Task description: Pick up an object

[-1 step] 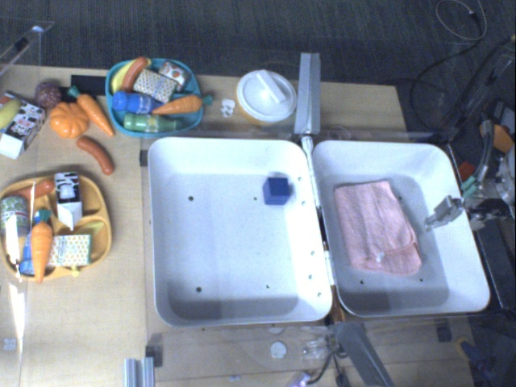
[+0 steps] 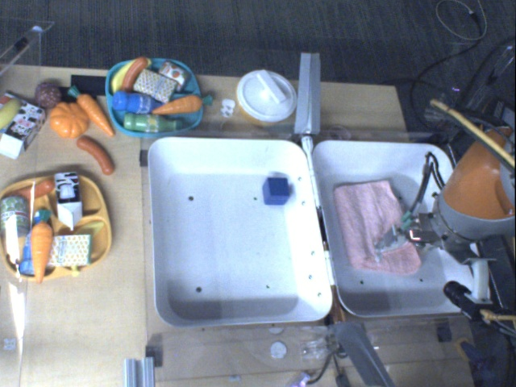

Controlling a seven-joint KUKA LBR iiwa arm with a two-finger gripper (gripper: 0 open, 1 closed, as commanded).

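Lowest in my view, the right bin [image 2: 387, 303] holds a pink cloth [image 2: 372, 224]: soft, light, limp, best pinched at a raised fold. My gripper [image 2: 401, 236] sits on its right edge; I cannot tell its state. A blue cube [image 2: 276, 189] lies in the left bin [image 2: 234, 297], nothing blocking.

A: What colours sit in the 2 white bins [image 2: 161, 216]?

B: A solid blue block [image 2: 276, 190] in one; a pale pink cloth [image 2: 372, 220] in the other, beside the block's bin.

A: And beyond the bins?

B: A blue bowl [image 2: 121, 121] of mixed toys, an orange carrot [image 2: 179, 105] among them. A yellow tray [image 2: 101, 224] carries a black-and-white patterned carton [image 2: 68, 192]. An orange pumpkin [image 2: 67, 120] lies near the bowl.

A: The arm?

B: Grey, with an orange band [image 2: 480, 185].
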